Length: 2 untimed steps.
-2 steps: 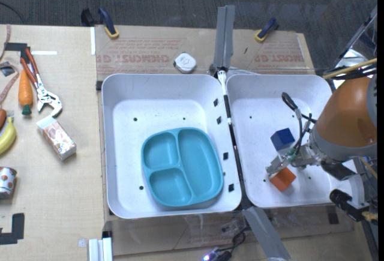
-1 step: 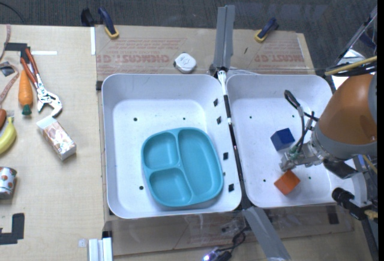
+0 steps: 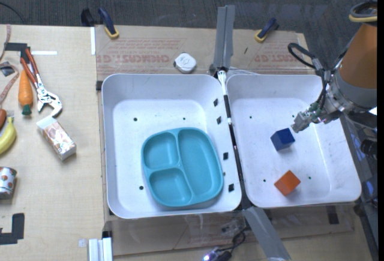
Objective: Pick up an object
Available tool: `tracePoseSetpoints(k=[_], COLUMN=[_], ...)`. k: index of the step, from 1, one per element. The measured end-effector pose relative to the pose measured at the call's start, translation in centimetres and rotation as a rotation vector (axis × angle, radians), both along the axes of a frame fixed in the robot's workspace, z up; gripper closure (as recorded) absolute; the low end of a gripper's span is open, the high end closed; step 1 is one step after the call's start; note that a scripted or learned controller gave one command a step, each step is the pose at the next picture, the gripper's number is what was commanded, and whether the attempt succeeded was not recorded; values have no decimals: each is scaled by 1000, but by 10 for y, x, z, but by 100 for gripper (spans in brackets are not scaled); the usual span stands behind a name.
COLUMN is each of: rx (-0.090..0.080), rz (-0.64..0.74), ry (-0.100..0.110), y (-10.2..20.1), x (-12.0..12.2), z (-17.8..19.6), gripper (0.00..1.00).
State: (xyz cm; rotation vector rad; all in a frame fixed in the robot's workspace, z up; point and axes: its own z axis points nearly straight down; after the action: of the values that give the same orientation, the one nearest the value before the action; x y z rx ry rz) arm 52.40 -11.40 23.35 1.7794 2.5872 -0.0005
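A: From the camera above, what can be made out of the gripper?

B: It is seen in the right bin, low over the floor, just up and to the right of the blue cube; whether contact is made cannot be told; how far the fingers are parted cannot be judged at this size, and nothing is seen held between them.

A: And the things to be picked?

B: The blue cube lies on the bin floor; an orange cube lies nearer the front wall, apart from it; a teal tray rests in the left bin.

A: So how much is judged done?

B: The approach appears made; the grasp and the lift are judged still to be done; no object is raised yet.
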Motion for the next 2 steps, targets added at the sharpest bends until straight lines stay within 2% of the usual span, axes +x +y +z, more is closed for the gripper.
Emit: tracePoseSetpoints(k=[1,2], rx=[0,1], rz=[0,164], ry=[1,3], y=[0,-14], x=[0,-36], z=[0,-121], gripper=[0,0])
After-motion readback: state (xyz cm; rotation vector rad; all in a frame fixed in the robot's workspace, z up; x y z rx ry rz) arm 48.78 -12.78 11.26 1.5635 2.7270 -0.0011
